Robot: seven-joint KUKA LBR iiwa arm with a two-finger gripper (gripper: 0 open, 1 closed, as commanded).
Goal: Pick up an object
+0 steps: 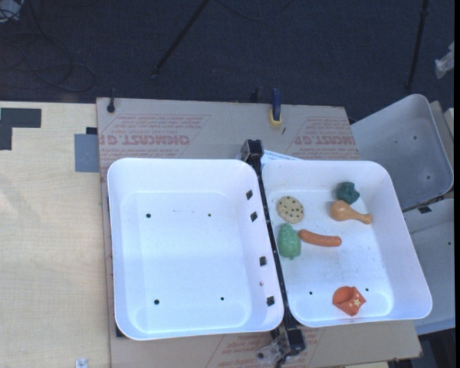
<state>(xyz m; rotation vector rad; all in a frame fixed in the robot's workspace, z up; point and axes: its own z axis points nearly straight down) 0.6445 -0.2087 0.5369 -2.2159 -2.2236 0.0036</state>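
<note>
Cardboard-topped bench (176,129), two white bins – right bin (383,282) holds everything: cookie (290,208) beside green lump (289,241), orange sausage (320,238), drumstick (349,213), teal piece (347,192), red block (349,300) apart near the front. Left bin (126,244) alongside.

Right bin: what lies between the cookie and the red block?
In the camera view, the orange hot dog lies between the cookie and the red block, with bare white floor below it.
</note>
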